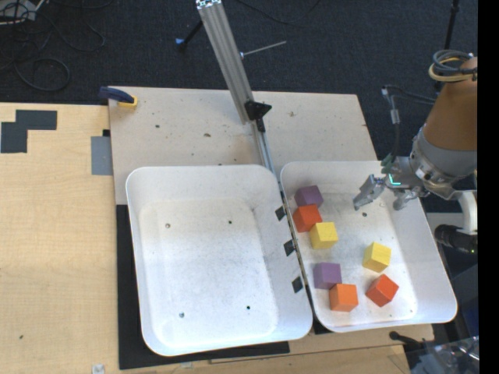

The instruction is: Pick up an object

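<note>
Right bin (pixel 437 302) on counter (pixel 187 131): seven cubes, namely purple (pixel 309 195), orange (pixel 306 217), yellow (pixel 323 234) near its left wall; yellow (pixel 377 256), purple (pixel 327 274), orange (pixel 343 297), red (pixel 382 290) toward its front. Gripper (pixel 382 193) above its rear, jaws spread, pinching nothing.

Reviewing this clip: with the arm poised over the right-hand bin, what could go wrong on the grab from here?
The purple block, orange block and yellow block sit bunched together near the bin's left wall, so fingers may not fit between them and could push them instead. The gripper hangs over bare floor, with no block below; closing there would probably grab nothing.
</note>
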